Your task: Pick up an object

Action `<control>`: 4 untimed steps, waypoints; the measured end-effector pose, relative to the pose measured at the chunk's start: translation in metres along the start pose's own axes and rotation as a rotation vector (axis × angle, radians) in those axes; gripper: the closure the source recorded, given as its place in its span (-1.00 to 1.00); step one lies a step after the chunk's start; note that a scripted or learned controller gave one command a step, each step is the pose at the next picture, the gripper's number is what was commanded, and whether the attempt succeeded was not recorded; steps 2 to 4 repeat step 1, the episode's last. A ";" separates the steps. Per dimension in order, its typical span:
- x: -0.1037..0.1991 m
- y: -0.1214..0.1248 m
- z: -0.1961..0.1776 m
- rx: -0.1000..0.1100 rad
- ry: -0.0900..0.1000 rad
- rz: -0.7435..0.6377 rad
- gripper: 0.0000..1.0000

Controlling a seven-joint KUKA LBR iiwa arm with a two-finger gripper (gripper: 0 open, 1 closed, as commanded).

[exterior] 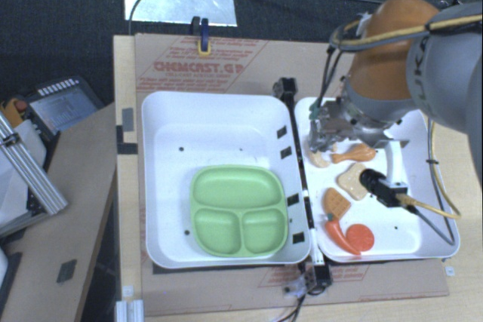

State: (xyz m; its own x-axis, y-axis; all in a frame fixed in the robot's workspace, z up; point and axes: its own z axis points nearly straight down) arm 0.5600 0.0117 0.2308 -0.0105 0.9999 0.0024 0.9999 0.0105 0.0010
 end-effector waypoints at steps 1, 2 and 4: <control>0.050 0.001 0.013 0.001 -0.001 0.001 1.00; 0.050 0.001 0.013 0.001 -0.001 0.001 1.00; 0.050 0.001 0.013 0.001 -0.001 0.001 1.00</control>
